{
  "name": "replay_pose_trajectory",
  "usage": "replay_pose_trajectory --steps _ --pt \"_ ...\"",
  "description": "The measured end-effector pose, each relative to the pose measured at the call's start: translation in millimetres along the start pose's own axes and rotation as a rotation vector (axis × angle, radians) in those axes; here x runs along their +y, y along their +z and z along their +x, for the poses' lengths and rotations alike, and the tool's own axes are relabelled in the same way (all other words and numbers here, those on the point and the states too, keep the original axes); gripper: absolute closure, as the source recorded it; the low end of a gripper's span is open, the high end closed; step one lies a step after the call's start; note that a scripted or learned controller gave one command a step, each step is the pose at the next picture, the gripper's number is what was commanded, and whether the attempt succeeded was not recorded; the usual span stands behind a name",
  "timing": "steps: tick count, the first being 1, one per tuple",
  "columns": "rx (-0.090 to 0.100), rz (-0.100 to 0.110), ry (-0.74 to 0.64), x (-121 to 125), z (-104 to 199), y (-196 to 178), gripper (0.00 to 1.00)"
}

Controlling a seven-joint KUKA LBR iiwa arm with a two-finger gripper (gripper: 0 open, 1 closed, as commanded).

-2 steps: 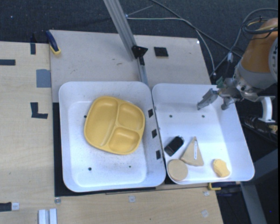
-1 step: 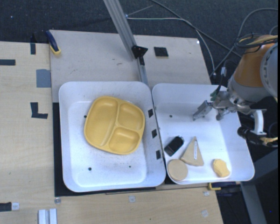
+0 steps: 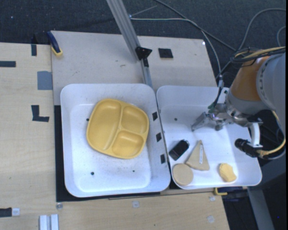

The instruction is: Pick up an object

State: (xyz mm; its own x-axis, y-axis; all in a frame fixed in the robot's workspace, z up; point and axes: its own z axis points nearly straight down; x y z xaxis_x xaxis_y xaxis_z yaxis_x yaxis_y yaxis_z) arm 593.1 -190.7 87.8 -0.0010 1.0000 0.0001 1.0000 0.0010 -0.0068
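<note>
Listing the contents, largest first.

Left bin: one yellow tray, with compartments, is lain flat near the middle, tilted a little in plan. It is well apart from the arm.

Right bin: four small things are gathered along its near side.
- Wedge, pale, triangular, lain flat with its tip toward the gripper; nearest of the four to the fingertips, but apart from them.
- Disc, tan, round, just beside the wedge at the near wall.
- Black block, small, lain at a slant to the left of the wedge.
- Yellow lump, small, in the near right corner.

Arm: grey with an orange band, reaching in from the right over the right bin's far half.

Gripper: pointed to the left above bare bin floor. Nothing is seen between the fingers, and no thing is touched by them. Whether the fingers are spread or closed cannot be told from this slant; the tips are read as one grey mass.

Step in hand, as judged: the approach. No object has yet been chosen by contact and nothing is lifted; the pick is not yet begun.

Next move, as judged: the gripper would need to be carried toward the near side and lowered over one of the four, the wedge or black block being closest. The wedge is flat and low, so a grip across its narrow part would be called for.
</note>
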Motion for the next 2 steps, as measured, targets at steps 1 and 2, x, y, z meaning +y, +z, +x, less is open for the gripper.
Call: replay_pose_trajectory --steps 1,2 --pt "0.000 0.000 0.000 0 0 -12 1.00" --pt "-0.001 -0.008 0.001 6 -5 -70 1.00"
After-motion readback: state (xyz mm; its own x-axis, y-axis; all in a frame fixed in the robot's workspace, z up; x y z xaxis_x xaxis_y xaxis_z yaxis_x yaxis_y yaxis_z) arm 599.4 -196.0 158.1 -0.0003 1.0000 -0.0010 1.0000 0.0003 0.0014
